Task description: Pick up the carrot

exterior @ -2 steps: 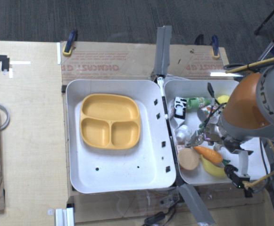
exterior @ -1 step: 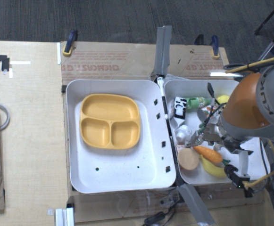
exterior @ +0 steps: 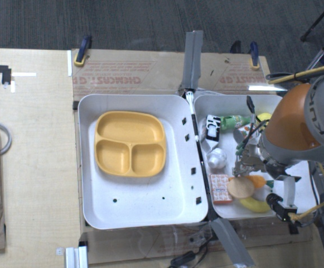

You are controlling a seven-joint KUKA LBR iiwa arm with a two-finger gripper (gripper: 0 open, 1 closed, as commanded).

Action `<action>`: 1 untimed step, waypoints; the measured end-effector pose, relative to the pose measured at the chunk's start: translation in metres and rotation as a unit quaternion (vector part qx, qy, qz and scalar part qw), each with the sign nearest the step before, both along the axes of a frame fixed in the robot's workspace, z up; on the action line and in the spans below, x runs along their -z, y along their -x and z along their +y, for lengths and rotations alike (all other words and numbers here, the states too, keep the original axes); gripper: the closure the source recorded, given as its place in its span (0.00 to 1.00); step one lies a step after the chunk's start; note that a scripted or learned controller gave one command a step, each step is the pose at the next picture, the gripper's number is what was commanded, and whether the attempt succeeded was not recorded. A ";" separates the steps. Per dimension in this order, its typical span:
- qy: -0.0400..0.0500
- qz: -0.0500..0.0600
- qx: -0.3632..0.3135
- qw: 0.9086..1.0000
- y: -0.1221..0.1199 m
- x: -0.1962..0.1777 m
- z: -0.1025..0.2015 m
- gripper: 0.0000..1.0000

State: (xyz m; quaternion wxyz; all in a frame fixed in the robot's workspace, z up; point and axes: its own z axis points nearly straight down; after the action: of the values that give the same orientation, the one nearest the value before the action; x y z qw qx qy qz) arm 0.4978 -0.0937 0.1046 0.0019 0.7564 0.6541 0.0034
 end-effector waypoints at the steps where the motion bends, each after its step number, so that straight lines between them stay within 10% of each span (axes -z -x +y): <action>1: 0.000 0.000 0.000 1.000 0.000 0.000 0.000 0.00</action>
State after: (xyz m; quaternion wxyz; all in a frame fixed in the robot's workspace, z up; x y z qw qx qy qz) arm 0.4977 -0.0937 0.1046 0.0021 0.7563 0.6542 0.0033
